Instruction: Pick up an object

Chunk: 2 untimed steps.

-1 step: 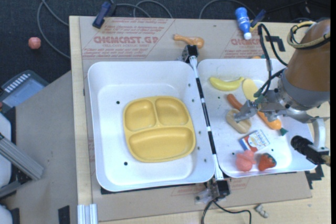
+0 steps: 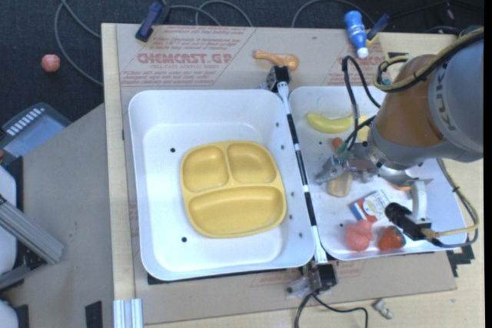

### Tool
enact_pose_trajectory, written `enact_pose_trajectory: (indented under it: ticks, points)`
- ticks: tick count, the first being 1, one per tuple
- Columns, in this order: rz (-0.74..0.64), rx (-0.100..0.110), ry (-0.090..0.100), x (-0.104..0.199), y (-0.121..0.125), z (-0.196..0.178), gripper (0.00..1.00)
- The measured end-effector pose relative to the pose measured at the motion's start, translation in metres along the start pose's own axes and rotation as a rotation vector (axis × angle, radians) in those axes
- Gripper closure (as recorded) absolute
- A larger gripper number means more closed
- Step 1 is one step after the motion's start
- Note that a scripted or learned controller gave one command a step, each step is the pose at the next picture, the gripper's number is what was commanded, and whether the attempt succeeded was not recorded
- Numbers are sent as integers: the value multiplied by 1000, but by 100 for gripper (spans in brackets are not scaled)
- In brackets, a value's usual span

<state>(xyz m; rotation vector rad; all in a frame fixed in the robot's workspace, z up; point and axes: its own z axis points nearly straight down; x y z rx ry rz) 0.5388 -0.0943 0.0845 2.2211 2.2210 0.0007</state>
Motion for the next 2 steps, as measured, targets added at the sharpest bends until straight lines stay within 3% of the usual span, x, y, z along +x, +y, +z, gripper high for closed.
enact_pose_trajectory:
  ticks: [1,2]
  points:
    - [2,-1,0,0,0,-10,100]
    - [-1,-1,0,42,26,-101,100]
